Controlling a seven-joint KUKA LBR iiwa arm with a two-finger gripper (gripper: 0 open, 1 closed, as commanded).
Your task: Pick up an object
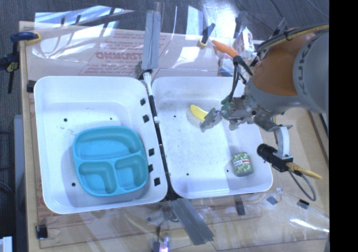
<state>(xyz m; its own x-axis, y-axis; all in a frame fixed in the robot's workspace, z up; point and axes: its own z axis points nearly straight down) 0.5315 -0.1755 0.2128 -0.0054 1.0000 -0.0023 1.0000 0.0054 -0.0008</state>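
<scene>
- Jaws of the gripper (215, 117) stand slightly parted with nothing between them, low over the right bin (184, 181) floor.
- Just beside the near fingertip, on its far-left side, lies the yellow object (197, 112), the likeliest pick; it looks close to touching, though I cannot tell for sure.
- To do this well, I judge the fingers should straddle its short width, settle to the floor, then close squarely before lifting.
- Nearer the camera, well apart from the jaws, sits a small green-and-white object (241, 163).
- Farthest, across the divider, the blue tray (110, 161) rests in the left bin (50, 111).
</scene>
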